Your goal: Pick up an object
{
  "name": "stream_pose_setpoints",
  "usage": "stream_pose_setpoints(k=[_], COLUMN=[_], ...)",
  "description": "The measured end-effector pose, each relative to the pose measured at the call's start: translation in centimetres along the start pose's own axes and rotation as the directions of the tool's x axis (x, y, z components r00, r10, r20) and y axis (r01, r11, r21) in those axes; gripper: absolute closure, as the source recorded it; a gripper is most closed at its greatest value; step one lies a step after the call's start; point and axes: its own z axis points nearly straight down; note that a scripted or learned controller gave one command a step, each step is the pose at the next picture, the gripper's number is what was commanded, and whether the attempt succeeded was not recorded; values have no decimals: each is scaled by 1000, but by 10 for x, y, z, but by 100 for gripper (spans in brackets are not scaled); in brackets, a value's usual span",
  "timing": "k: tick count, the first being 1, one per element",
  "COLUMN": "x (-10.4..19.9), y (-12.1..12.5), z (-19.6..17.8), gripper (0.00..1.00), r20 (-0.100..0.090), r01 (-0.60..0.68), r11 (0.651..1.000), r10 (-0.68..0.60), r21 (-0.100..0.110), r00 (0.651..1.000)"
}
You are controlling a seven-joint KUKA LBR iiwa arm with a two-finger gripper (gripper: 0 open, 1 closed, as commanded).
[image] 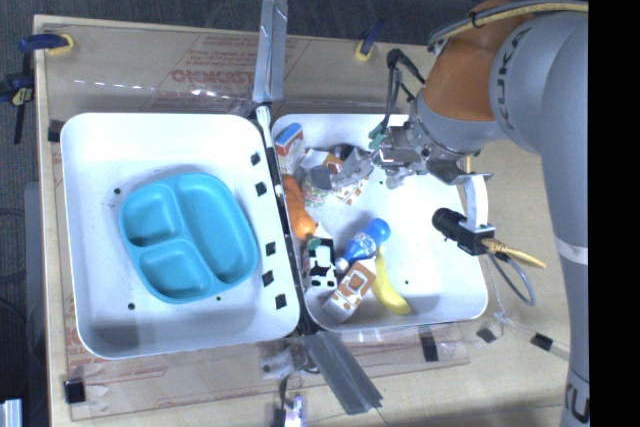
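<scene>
The bench has red letters printed on it behind the bins, but they are upside down and too blurry to read. The small cartons have pictures, no words I can read.

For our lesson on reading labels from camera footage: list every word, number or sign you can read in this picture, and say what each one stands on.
Red printed lettering on the clear sheet over the wooden bench: mirrored and blurred, not readable.
Small white carton with blue and red print: print too small to read.
Small orange-and-white box beside the yellow banana: markings too blurred to read.
Black-and-white patterned toy: no legible text.
No text can be read with certainty.
</scene>
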Motion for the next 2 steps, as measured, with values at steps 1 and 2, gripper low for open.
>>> stream_pose_setpoints(k=[1,2], x=[-29,-29], y=[-33,-33], z=[115,107], gripper=[0,100], r20=[2,1], r01=[-115,-109], r11=[993,994], r10=[115,109], r21=[-4,1], r00=[993,994])
